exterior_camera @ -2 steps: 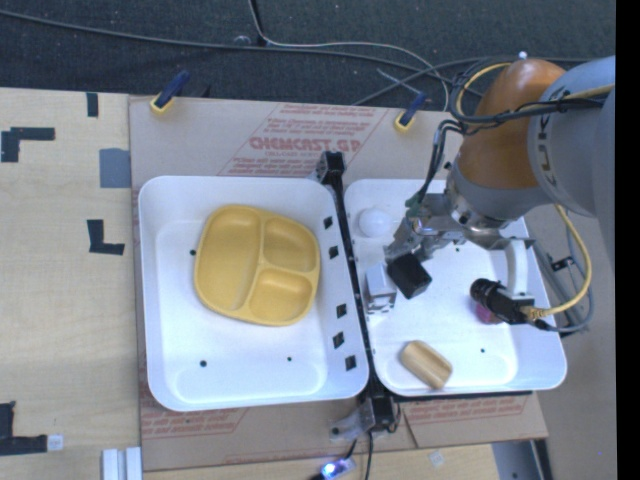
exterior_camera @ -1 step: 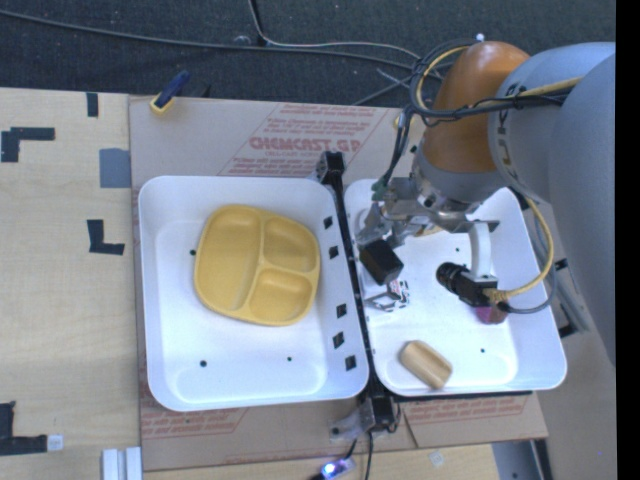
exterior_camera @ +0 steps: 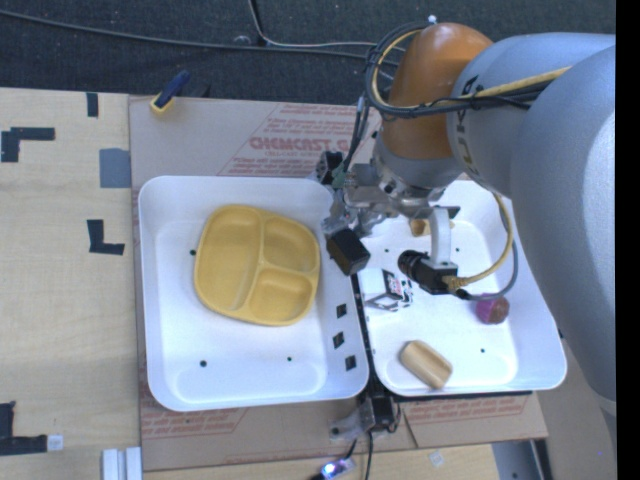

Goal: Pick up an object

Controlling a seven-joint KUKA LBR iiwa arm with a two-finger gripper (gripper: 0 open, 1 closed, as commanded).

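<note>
Right bin (exterior_camera: pixel 530 358), end effector (exterior_camera: pixel 385 253) mid-divider.

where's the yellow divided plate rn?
The yellow divided plate lies in the left bin, upper middle, left of the claw.

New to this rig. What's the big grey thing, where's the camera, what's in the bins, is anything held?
The grey bulk with the orange band is a robot arm, reaching in from the right. The single camera is fixed above the bench and looks down at a slant. Two shallow white bins sit side by side. The left bin holds a yellow divided plate. The right bin holds a tan bread-like piece, a small purple item and a small printed item. The end effector hangs near the bins' shared edge; its tips are too cluttered to read, and nothing visibly sits between them.
</note>
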